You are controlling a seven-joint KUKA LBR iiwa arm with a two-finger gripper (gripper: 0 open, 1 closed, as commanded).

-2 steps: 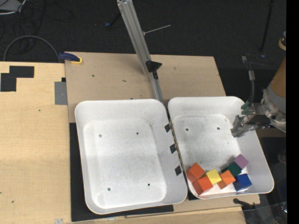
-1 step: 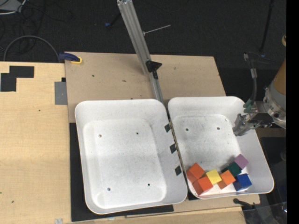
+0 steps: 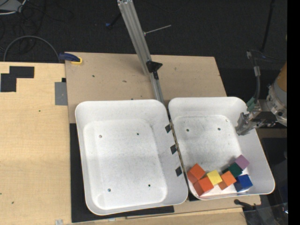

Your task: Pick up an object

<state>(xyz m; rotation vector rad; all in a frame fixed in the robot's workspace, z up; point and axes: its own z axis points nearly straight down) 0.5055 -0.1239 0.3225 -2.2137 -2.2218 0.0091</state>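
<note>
Hanging over the right bin's [image 3: 220, 108] far edge, the gripper [image 3: 243, 124], whose grip I cannot tell, looks ready to reach down toward the blocks [image 3: 219, 176] in the bin's near corner.

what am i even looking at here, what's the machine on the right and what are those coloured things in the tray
One camera fixed above a wooden bench looks down at a slant. Two shallow white trays sit side by side: the left bin and the right bin. The machine entering from the right is a robot arm, and its gripper sits over the right bin's far right rim. I can't tell if its fingers are open, and nothing is visibly held. The coloured things are small blocks clustered in that bin's near corner: purple, green, blue, yellow, and orange-red ones.
</note>
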